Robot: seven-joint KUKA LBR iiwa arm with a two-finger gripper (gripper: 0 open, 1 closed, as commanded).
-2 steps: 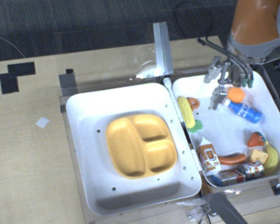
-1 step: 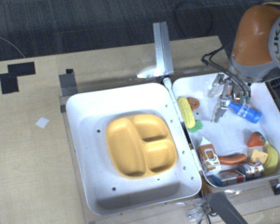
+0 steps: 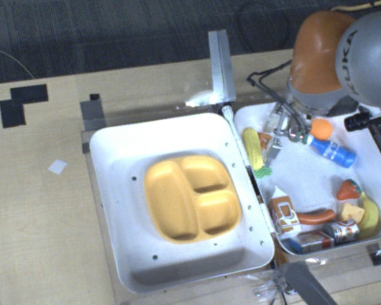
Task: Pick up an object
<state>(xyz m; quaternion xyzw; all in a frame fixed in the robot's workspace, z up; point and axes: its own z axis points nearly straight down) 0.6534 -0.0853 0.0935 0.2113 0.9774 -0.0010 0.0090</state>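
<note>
Yellow corn cob (image 3: 252, 146) lies just left of the fingers (image 3: 282, 127) (grip state unclear).

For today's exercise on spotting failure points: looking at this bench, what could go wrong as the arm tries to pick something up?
1. The gripper hangs near the corn cob, which lies against the right bin's wall; that wall may block a clean grasp.
2. The banana, strawberry and can crowd one corner, so a neighbour may get nudged.
</note>
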